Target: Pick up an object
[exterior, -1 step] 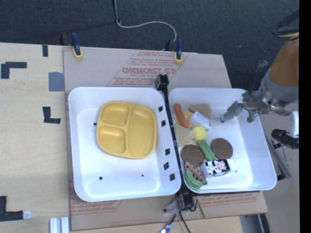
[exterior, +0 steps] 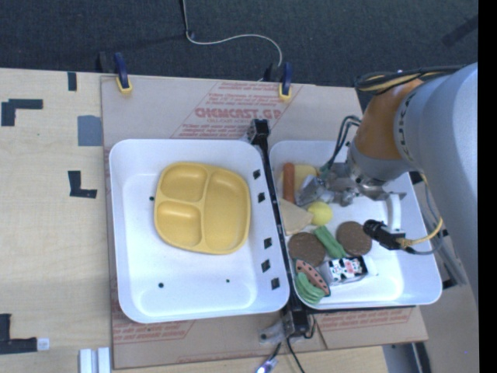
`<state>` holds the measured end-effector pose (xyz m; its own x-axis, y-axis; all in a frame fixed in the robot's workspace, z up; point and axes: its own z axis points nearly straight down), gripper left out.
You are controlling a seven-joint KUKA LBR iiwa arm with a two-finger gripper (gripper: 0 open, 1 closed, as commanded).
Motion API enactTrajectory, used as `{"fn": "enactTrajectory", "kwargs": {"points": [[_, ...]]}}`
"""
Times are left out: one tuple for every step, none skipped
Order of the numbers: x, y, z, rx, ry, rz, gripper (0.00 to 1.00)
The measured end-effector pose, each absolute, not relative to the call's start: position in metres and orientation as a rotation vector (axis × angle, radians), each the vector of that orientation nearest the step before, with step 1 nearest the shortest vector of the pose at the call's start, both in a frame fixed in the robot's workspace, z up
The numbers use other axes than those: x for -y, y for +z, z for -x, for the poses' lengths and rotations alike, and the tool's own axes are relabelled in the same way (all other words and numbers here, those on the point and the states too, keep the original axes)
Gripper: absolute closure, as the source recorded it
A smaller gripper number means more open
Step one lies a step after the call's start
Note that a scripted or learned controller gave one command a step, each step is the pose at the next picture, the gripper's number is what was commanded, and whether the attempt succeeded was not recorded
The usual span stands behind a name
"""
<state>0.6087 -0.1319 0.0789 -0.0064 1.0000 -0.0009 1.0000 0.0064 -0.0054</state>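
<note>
Two white bins (exterior: pixel 124 231) on cardboard-covered bench (exterior: pixel 225 111), dark carpet (exterior: pixel 78 14) behind.

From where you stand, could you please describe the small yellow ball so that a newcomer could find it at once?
Start at the right-hand white bin, the one crowded with toy food. Near the middle of the pile, just below the gripper, lies the small yellow ball. It is the only round, bright yellow piece there, sitting above the two brown discs and beside a pale wedge.

Arm (exterior: pixel 458 123): broad, smooth, pale grey casing. Orange band (exterior: pixel 386 127) above the wrist. Gripper (exterior: pixel 330 191): dull grey metal parts. Thin black cables (exterior: pixel 342 142) loop along the wrist; black connector (exterior: pixel 380 231) with a yellowish cable.
</note>
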Motion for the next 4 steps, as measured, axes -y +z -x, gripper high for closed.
{"fn": "enactTrajectory", "kwargs": {"points": [[0.095, 0.084, -0.578, 2.225, 0.004, 2.219, 0.0], [0.108, 0.081, -0.654, 2.213, 0.019, 2.21, 0.0], [0.109, 0.093, -0.653, 2.215, 0.021, 2.212, 1.0], [0.11, 0.092, -0.653, 2.216, 0.023, 2.213, 0.0]]}}
